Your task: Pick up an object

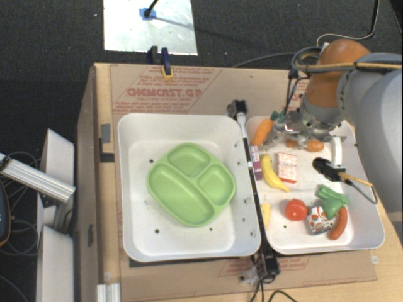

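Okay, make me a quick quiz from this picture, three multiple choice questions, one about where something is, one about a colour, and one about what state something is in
1. Where does the green divided plastic plate lie?
A. left white bin
B. right white bin
C. on the cardboard

2. What colour is the round toy tomato?
A. yellow
B. red
C. blue

3. How does the yellow toy banana stand with the gripper?
A. clamped in it
B. hanging from it
C. lying apart from it in the bin

Answers: 1 A, the plate sits in the left bin's middle. 2 B, it is plainly red. 3 C, the banana rests on the bin floor, nearer the camera than the gripper.
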Available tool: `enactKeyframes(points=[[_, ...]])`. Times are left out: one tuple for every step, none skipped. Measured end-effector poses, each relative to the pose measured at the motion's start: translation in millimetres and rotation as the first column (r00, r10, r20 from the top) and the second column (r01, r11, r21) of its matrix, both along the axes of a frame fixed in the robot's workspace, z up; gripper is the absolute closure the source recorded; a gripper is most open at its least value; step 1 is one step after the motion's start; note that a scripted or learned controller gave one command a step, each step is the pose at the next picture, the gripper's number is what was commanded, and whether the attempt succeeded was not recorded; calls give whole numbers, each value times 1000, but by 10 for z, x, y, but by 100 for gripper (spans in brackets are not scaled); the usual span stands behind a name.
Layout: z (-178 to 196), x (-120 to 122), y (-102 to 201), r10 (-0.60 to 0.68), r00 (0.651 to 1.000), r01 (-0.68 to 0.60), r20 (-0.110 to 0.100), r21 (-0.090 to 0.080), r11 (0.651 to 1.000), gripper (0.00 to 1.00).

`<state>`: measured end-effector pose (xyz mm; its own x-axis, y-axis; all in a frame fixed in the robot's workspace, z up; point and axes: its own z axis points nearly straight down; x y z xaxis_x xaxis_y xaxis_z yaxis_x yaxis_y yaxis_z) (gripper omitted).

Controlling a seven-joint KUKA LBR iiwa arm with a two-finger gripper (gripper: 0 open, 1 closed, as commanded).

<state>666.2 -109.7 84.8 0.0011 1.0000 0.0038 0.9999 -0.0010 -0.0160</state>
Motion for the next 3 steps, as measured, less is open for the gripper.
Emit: enactKeyframes(points=[[-6,-8,110,0,1000,0,0,-8,1000,0],[-5,-4,64,-1,1000,1,-1,-1,1000,0],[-5,-5,74,0,1000,0,-1,-2,1000,0]])
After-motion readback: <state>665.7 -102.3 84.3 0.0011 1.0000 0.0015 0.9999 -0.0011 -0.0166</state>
